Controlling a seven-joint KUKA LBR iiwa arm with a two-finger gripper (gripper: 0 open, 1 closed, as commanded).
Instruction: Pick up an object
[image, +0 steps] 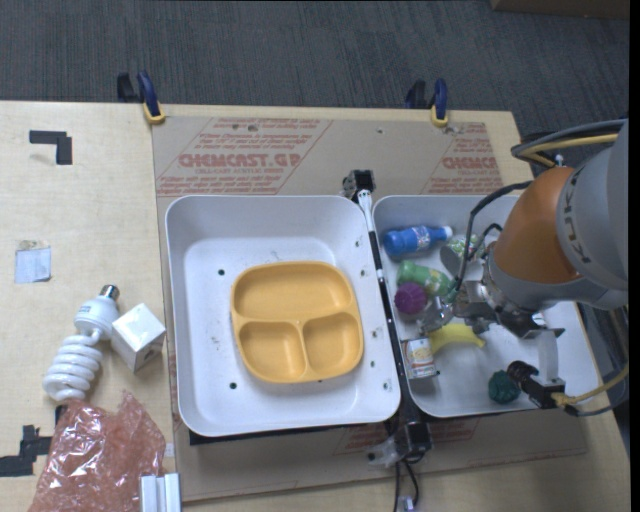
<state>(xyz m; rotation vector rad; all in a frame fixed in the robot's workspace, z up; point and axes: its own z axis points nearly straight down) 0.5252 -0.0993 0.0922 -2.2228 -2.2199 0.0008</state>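
The right bin (455, 405) holds a blue bottle (415, 239), a green object (424, 275), a purple ball (410, 299), a yellow banana-shaped toy (460, 337), a small labelled jar (421, 358) and a dark green lump (503, 387). My gripper (441, 313) is down among them, between the purple ball and the yellow toy, right above the toy's left end. The wrist and the orange band (530, 235) cover the bin's upper right part.
The left bin (200, 300) holds a yellow divided plate (297, 322). On the bench to the left lie a spiral light bulb (80, 350), a white cube (139, 335) and crumpled pink wrap (95, 455). A black divider (378, 280) runs between the bins.
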